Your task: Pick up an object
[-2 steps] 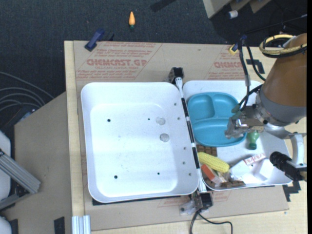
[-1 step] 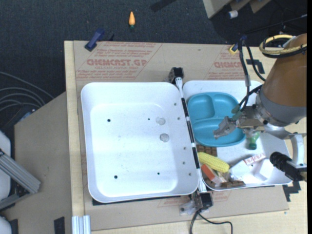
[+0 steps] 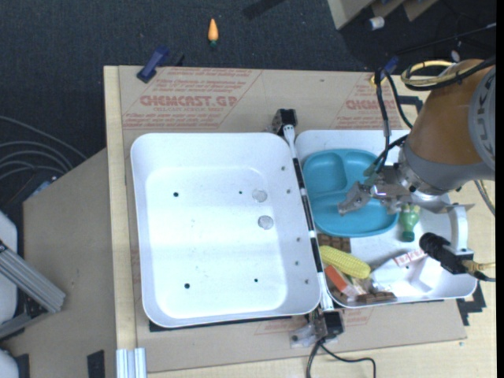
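Yellow corn cob (image 3: 345, 261) | long axis left-right, perhaps tilted | right bin (image 3: 465, 290)

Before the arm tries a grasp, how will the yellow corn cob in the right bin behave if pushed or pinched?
The corn cob looks long and rounded, so it would probably roll sideways when pushed. Its bumpy surface may give some grip. It lies close to the blue tray and the bin wall, which could hinder a clean pinch.

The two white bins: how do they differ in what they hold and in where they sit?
The left bin is the larger in the camera view and shows bare white floor with a few dark spots. The right bin is crowded: a blue tray, a corn cob, a green bottle. The gripper hangs over the right bin, not the left bin. Both are shallow, white, and side by side.
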Controlling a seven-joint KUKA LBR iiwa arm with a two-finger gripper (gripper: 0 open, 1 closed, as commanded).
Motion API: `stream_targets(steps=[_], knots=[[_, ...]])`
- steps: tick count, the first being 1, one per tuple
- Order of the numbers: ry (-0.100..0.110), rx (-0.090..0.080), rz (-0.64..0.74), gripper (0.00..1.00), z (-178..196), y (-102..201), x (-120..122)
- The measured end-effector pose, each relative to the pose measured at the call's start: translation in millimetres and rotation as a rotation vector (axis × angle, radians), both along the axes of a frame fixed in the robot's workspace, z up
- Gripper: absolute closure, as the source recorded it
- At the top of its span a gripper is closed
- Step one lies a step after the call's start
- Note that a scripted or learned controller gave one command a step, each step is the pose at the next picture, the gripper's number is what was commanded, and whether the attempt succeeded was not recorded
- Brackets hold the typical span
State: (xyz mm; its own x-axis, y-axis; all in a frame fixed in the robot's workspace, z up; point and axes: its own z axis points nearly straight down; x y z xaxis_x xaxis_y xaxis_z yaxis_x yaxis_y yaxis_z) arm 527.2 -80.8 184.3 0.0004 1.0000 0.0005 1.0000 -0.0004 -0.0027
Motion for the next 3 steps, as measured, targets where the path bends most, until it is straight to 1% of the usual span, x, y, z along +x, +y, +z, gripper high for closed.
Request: stream_targets(steps=[1,2,3], knots=[[-0.005,-0.002,0.000,0.00,-98.8,-40.0,23.5],[0.076,0.032,0.000,0.00,-100.7,-80.9,97.4],[0.090,0.046,0.003,0.00,-102.0,-85.7,101.9]])
